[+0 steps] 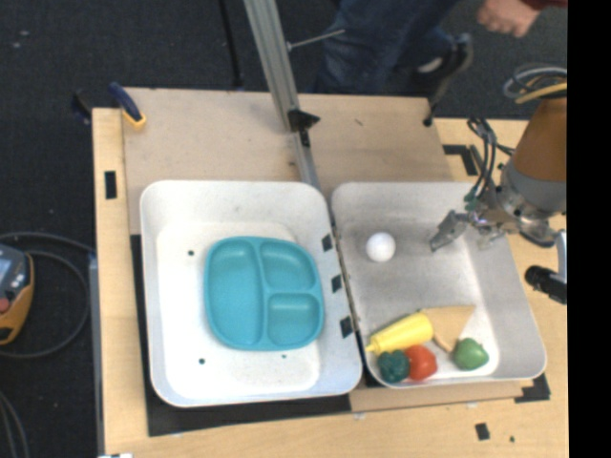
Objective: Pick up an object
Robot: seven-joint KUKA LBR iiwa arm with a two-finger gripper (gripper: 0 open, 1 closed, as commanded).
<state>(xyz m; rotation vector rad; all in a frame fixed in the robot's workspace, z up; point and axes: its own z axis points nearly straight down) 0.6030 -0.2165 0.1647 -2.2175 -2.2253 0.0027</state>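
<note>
Small toys crowd the near edge of the right white bin: yellow corn-shaped piece, dark green lump, red tomato-like piece, green pepper-like piece. White ball alone, mid-bin. Gripper hangs over the bin's far right, fingers spread wide, holding nothing; ball lies just left of it. Turquoise divided plastic plate sits in the left white bin.

Robotics lab or test cell. Evidence: a plain board worktop stands on dark carpet, with black tape marks at its edges. An aluminium profile post rises from the far side of the worktop. Two white bins sit side by side at the centre. An industrial arm with exposed cabling reaches in from the right. Loose cables lie on the floor at left. A person stands at the far side.
</note>
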